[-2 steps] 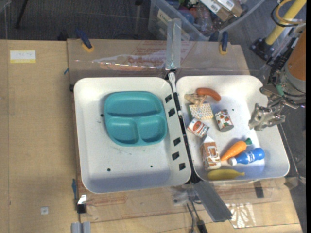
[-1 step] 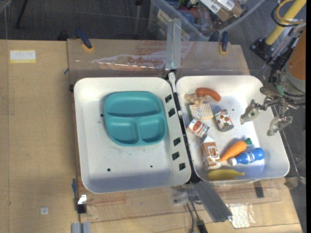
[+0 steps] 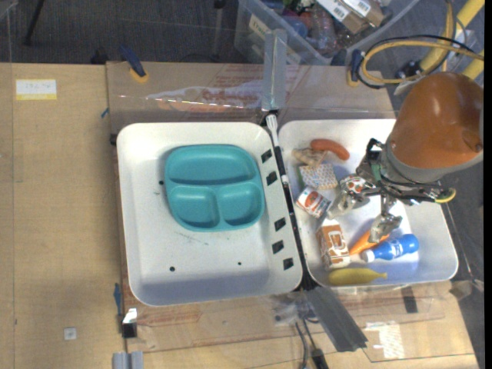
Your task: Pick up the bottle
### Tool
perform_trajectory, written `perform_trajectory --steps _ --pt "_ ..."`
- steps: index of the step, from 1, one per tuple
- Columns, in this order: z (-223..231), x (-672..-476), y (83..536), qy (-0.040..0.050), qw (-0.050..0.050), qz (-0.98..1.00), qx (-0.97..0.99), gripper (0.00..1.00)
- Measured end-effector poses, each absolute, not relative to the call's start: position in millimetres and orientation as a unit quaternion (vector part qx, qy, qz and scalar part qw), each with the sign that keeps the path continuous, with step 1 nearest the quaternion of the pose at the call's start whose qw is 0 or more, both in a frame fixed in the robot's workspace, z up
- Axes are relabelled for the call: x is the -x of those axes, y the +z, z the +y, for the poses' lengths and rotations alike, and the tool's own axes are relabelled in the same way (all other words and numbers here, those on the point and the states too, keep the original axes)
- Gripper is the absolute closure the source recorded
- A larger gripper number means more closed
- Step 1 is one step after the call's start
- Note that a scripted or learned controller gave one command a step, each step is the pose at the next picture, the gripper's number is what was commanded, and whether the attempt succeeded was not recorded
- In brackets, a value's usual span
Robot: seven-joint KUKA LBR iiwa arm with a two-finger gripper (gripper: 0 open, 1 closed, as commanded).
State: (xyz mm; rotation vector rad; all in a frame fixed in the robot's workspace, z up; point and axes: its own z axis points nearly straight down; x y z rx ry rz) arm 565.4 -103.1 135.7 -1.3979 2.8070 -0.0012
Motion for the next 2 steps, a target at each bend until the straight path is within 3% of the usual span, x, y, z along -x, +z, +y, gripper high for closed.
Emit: perform_trajectory --steps 1,2 --pt "-110.4 -668.3 114.8 -0.0005 0.004 0.911 0.413 0.00" --pt "-103.1 -655.8 102.0 -0.0072 0.013 0.935 0.353 0.00"
